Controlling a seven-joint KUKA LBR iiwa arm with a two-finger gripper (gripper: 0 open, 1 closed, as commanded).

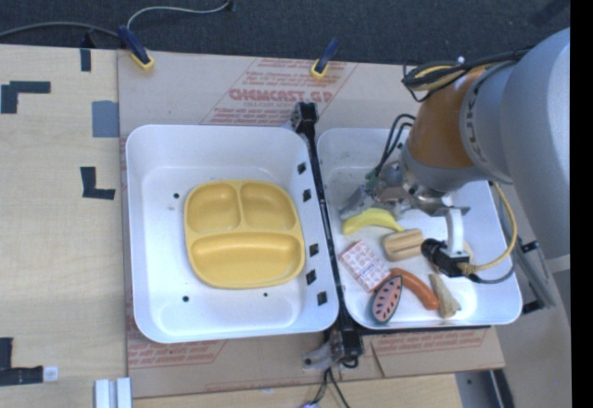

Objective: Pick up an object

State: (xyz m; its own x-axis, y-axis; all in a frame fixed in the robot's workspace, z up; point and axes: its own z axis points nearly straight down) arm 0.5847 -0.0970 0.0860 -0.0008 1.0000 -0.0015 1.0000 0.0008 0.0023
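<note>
Yellow banana (372, 221) lies in the right bin (500, 304), at the frame's centre right, its long axis running nearly left to right with the left end dipping lower. The gripper (371, 199) hangs just above it, touching or nearly so; whether it is apart or together cannot be told.

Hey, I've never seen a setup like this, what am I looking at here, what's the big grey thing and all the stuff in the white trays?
One camera looks down at a slant on a bench. The grey and orange robot arm reaches in from the right; its gripper is low in the right bin, by a toy banana. Nearby lie a tan block, a red checked packet and an orange carrot-like piece. The left bin has a yellow divided plate. I see nothing clearly held.
</note>
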